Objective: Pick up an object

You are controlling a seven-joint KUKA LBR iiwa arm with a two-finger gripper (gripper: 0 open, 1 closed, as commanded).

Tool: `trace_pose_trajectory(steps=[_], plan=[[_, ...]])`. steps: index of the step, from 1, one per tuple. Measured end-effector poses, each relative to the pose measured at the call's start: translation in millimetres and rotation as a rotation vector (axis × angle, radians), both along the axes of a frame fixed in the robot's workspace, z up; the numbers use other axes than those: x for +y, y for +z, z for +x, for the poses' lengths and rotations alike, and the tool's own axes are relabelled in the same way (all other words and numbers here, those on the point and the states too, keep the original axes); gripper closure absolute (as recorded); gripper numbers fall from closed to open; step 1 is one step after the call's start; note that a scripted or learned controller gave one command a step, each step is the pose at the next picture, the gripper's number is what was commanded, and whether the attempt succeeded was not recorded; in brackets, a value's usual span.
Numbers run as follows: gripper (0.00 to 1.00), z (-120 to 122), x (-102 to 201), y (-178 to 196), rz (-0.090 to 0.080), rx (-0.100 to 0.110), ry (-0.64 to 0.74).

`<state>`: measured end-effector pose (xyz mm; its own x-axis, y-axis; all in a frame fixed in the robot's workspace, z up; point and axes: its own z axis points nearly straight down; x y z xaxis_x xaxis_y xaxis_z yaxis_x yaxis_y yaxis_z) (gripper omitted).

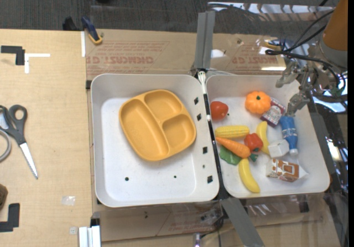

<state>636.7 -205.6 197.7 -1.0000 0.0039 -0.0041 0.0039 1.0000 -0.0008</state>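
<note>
The gripper [294, 92] is silver-grey metal. Just below it lies a blue bottle [289, 132] with a white cap, and just to its left a purple-and-white packet [273, 115] and an orange pumpkin [258, 102]. Lower left are a red tomato [219, 109], yellow corn [232, 131], an orange carrot [232, 146] and a yellow banana [249, 175]. Far left, a yellow-orange divided plate [157, 124] lies in a white bin [105, 185].

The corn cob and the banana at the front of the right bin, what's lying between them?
In the camera view, the carrot and a green toy vegetable lie between the corn cob and the banana, with a small red piece beside them.
</note>
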Motion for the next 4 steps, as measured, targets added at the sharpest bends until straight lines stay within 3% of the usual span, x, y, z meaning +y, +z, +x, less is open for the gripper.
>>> trace_pose_trajectory(steps=[1, 4], plan=[[0.0, 1.9, -15.5, -96.4, -0.002, -0.014, -0.199], [0.0, -56.1, -14.7, -96.1, 0.001, -0.022, -0.475]])
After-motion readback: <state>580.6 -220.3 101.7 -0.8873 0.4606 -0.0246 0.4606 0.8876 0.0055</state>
